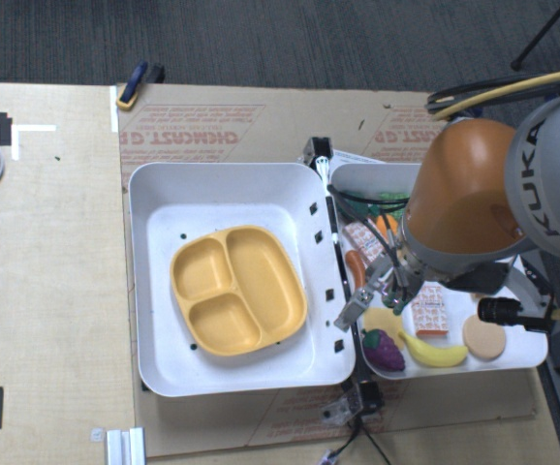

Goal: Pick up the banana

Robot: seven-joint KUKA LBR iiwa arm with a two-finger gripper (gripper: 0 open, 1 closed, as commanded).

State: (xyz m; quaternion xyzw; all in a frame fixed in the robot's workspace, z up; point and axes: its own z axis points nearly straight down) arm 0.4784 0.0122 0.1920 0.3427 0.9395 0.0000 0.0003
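The yellow banana (435,352) lies in the right bin (522,359) near its front wall, between a purple bunch of grapes (385,351) and a round tan cookie (483,338). My gripper (372,308) hangs over the left part of that bin, just up and to the left of the banana and apart from it. Its fingers look open, with nothing gripped between them. A pale yellow item (382,320) sits right under the gripper. The arm's orange band (464,197) hides much of the bin's back half.
The left bin (154,289) holds a yellow three-compartment plate (236,289). In the right bin a red-and-white snack packet (430,310) lies behind the banana, and an orange item (357,267) lies by the dividing wall. A black cylinder (503,310) juts in at the right.
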